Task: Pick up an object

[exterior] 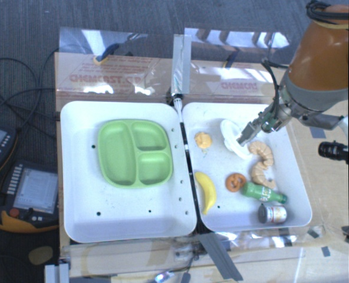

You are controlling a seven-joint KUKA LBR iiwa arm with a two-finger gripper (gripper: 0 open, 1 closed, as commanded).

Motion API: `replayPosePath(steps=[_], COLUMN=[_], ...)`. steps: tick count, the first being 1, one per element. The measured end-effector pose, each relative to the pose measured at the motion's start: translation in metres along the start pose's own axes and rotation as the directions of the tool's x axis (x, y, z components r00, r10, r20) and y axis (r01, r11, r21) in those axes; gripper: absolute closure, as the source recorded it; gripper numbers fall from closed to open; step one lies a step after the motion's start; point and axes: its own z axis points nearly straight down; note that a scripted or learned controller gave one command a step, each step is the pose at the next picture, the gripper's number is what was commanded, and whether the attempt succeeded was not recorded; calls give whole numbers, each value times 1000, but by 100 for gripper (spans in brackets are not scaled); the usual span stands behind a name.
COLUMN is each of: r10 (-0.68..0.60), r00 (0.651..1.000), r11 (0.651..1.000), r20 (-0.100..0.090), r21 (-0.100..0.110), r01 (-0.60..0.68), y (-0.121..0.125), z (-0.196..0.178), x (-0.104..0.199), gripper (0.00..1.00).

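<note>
The right bin (213, 216) holds a yellow banana (206, 191), a small orange-yellow piece (203, 140), a white cup-like object (233, 137), a tan croissant-like pastry (262, 161), a round orange-red item (236, 182), a green bottle (263, 193) and a silver can (273, 214). My gripper (247, 135) hangs over the white object's right side at the bin's upper middle, just left of the pastry's top. Nothing shows between its fingers.
The left bin (80, 217) holds a green divided plate (135, 152). Cardboard with shiny tape runs behind both bins. Cables and a pendant lie on the floor at left. The orange-banded arm (322, 52) looms over the right bin's upper right corner.
</note>
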Motion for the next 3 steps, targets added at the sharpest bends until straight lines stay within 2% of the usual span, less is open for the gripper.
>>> replayPosePath(steps=[1,2,3], r10=[0,-38,60], r00=[1000,999,998], r11=[1000,999,998], r20=[0,-3,9], r21=[0,4,-12], r01=[0,38,-60], y=[0,-30,-52], z=[0,137,215], x=[0,-29,-31], gripper=[0,0,0])
